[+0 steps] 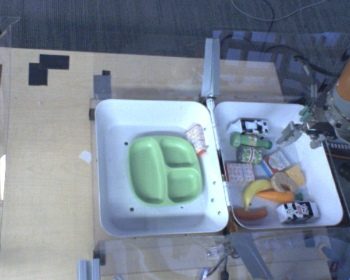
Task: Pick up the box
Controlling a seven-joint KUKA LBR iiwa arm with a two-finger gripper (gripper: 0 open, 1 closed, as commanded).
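Observation:
Three box-like things lie in the right bin (pixel 332 182). A black-and-white cow-print carton (pixel 249 125) is at the far left, and a second one (pixel 296 212) sits at the near right corner. A flat pink box (pixel 240 172) lies by the bin's left wall. My gripper (pixel 302 135) hangs over the far right part of this bin, to the right of the far carton and apart from it. Its two fingers (pixel 289 133) are spread open with nothing between them.
Around the boxes lie a green bottle (pixel 249 140), a small can (pixel 249 154), a banana (pixel 254 191), a carrot (pixel 275 196), a sausage (pixel 251 214) and a cheese wedge (pixel 294 176). The left bin (pixel 114 156) holds a green divided plate (pixel 163 169) and a small packet (pixel 196 139).

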